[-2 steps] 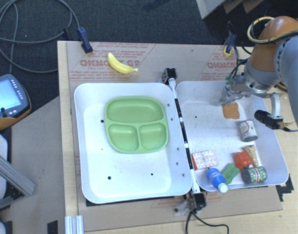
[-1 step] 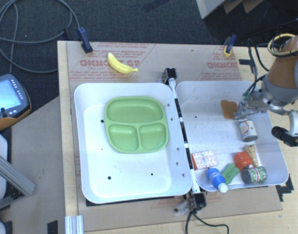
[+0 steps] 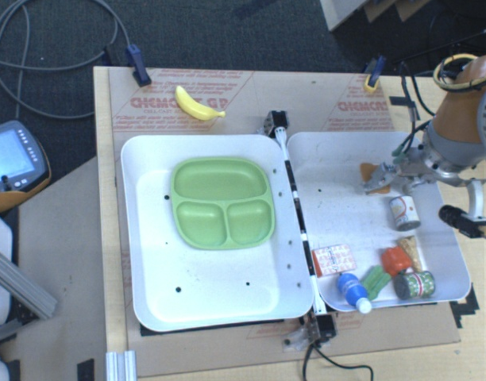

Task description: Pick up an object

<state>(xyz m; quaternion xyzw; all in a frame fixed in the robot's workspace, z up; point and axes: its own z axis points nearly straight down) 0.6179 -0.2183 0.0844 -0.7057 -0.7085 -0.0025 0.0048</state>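
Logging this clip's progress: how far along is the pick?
Nothing looks lifted yet. The claw is low in the right bin, by a small orange piece; its grip is unclear. The can, bottle and card lie in the bin. Grasping and raising remain.

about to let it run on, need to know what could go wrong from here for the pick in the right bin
1. The gripper is over the upper part of the right bin, apart from most objects, so it may close on nothing.
2. The blue-capped bottle, green item, orange item and can crowd one corner, so a pick there could nudge neighbours.
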